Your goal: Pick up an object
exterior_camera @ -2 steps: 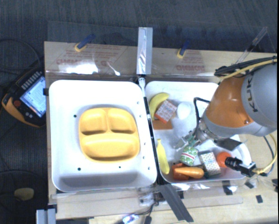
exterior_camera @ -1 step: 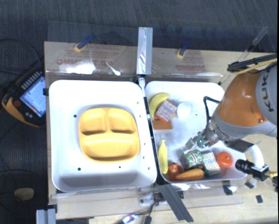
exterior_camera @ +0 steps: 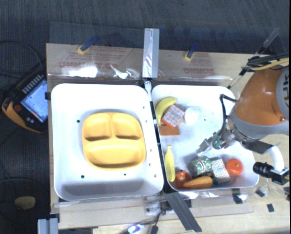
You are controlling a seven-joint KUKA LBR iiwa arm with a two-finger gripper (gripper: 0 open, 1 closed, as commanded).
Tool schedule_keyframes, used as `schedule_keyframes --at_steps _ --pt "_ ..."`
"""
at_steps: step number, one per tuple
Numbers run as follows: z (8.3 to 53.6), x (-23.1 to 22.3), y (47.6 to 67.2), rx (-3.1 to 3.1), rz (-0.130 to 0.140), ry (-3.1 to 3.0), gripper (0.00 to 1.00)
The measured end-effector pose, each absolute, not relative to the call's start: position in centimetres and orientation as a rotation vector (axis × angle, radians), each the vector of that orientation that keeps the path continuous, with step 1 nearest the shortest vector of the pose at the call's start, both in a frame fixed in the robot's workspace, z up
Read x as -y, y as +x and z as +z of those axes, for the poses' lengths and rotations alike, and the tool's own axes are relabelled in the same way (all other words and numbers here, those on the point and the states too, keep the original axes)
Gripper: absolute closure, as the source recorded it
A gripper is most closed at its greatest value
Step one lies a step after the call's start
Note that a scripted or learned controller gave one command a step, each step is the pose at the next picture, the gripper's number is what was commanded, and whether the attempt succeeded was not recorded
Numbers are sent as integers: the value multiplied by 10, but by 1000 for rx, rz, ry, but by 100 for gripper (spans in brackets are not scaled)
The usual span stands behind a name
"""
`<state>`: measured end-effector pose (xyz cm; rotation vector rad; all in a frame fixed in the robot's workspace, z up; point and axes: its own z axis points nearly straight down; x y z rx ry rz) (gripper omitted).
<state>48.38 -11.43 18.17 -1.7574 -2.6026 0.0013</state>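
A dark grey carpet lies all around a wooden bench (exterior_camera: 218, 65) that carries two flat white bins side by side. The left bin (exterior_camera: 67, 130) holds a yellow tray (exterior_camera: 113, 139) with three parts, sitting in its middle. The right bin (exterior_camera: 203, 94) holds lots of small toy foods. A yellow banana (exterior_camera: 163, 105) lies at the top left of this bin, touching a small orange and white packet (exterior_camera: 173, 116), and a white round thing (exterior_camera: 191, 114) sits just beside the packet. A thin yellow thing (exterior_camera: 169, 163) lies along the left wall of the bin. At the bottom sit a red tomato (exterior_camera: 180, 176), an orange carrot (exterior_camera: 198, 182), a green and white can (exterior_camera: 201, 165) lying on its side, a shiny wrapped thing (exterior_camera: 220, 171) and a red-orange ball (exterior_camera: 234, 166), all close together. The grey arm with its orange band (exterior_camera: 262, 101) reaches in from the right, and its claw (exterior_camera: 212, 144) hangs low over the bin, just above the can. The claw's fingers look a little apart, with nothing between them. A handheld screen (exterior_camera: 32, 101) with orange edges lies on the carpet to the left of the bench, near black cables (exterior_camera: 4, 52)
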Motion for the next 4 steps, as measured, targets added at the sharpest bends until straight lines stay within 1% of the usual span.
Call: schedule_keyframes --at_steps 1,2,3,4 --pt "164 131 483 2540 1 -1843 100" --pt "195 97 484 2592 2 -1772 100" --pt "195 97 484 2592 2 -1771 0" --pt "93 138 485 2598 -3 -1774 0"
